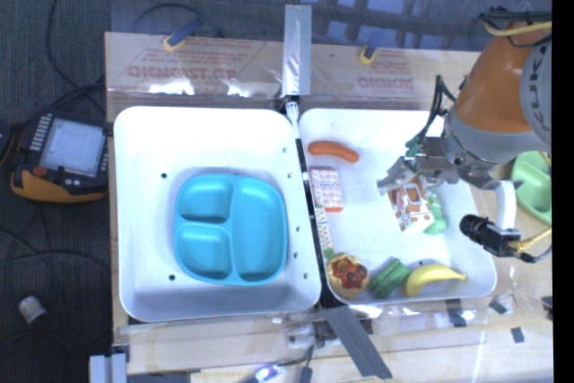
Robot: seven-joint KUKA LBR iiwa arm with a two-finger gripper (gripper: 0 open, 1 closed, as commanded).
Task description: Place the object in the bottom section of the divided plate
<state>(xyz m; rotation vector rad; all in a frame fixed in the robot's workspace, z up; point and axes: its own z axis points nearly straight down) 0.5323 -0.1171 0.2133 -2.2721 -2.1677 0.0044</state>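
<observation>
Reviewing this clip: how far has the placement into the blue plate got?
Done: nothing yet; the blue divided plate in the left bin holds no object. In hand: the gripper is low in the right bin over a red-and-white carton; no grasp is visible. Left: grasp, carry, place.

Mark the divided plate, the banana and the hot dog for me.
divided plate (231,227), camera view, ridge between its sections.
banana (433,278), camera view, middle of its yellow body.
hot dog (333,152), camera view, middle of its length.

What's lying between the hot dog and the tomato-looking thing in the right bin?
In the camera view, a flat red-and-white packet lies between the hot dog and the red item, close to the bin's left wall.
</observation>
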